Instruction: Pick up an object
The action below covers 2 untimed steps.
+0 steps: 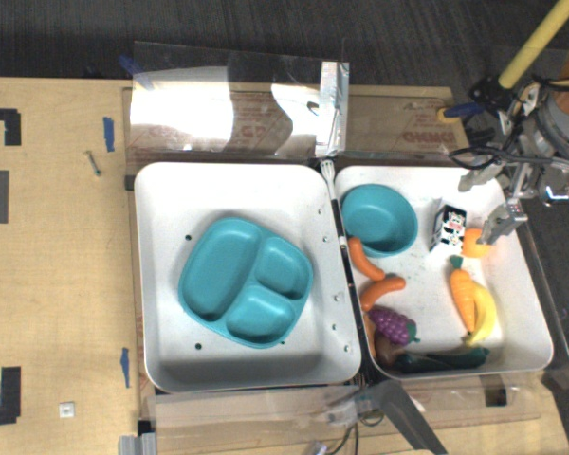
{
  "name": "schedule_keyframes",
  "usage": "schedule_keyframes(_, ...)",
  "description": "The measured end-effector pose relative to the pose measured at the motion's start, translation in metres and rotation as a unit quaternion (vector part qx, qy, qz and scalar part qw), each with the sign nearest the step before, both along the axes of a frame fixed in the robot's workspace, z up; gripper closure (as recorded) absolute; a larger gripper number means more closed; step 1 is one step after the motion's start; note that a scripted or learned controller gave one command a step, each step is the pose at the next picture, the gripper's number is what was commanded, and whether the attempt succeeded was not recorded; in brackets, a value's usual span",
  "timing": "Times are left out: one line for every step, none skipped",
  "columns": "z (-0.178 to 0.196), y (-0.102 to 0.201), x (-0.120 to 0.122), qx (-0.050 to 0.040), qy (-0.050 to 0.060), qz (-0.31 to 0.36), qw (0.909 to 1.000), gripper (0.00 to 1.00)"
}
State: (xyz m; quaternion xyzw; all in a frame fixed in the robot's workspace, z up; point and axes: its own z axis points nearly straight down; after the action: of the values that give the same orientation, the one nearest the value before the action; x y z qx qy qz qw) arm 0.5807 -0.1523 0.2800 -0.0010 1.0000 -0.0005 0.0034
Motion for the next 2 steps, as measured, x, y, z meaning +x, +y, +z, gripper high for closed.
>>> schedule_keyframes(-0.128, -0.006, -0.059, 0.0012, 0.005, -0.023, 0.9997, 0.0)
schedule_keyframes(-0.191, -0.044, -0.067, -0.0008, -0.003, 0.013, 0.9999, 0.0)
